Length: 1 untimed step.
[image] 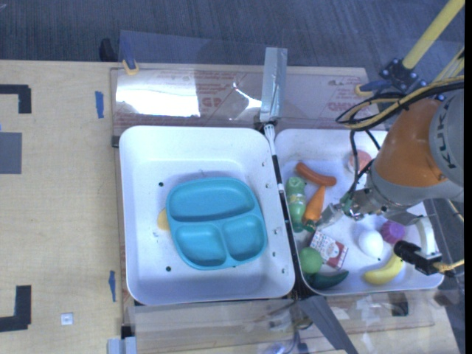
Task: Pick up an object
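Arm reaches in from the right over the right bin [422,280]. Gripper [337,212] hangs low among the toy food, just beside the carrot [315,203] and above the small red-and-white packet [330,248]; whether it is spread or pressed together, cannot tell. Nothing visibly held. Judged step: descent onto a target, probably the carrot. Next move calls for closing squarely on it, then a straight lift clear of the green bottle [296,198] and sausage [316,174] nearby. Left bin [140,198] holds a blue divided tray [215,222].
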Motion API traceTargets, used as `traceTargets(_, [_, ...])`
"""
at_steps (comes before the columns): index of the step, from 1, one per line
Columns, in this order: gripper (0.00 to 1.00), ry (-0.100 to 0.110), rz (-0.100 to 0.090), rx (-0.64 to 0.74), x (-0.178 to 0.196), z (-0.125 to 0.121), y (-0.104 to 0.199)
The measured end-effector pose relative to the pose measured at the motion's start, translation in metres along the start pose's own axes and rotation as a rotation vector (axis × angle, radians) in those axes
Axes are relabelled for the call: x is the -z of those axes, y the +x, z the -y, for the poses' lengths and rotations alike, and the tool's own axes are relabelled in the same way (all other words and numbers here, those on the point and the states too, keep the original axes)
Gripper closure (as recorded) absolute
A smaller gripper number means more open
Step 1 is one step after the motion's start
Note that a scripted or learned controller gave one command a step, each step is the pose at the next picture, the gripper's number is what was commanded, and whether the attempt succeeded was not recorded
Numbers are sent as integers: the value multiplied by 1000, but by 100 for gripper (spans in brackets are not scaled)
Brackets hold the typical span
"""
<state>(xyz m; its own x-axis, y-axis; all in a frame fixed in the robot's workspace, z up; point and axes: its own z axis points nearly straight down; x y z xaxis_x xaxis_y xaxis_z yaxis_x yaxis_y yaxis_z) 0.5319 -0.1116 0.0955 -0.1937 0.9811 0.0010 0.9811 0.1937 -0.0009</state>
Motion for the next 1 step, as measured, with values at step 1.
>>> traceTargets(1, [0, -8, 4, 18, -9, -63, -7])
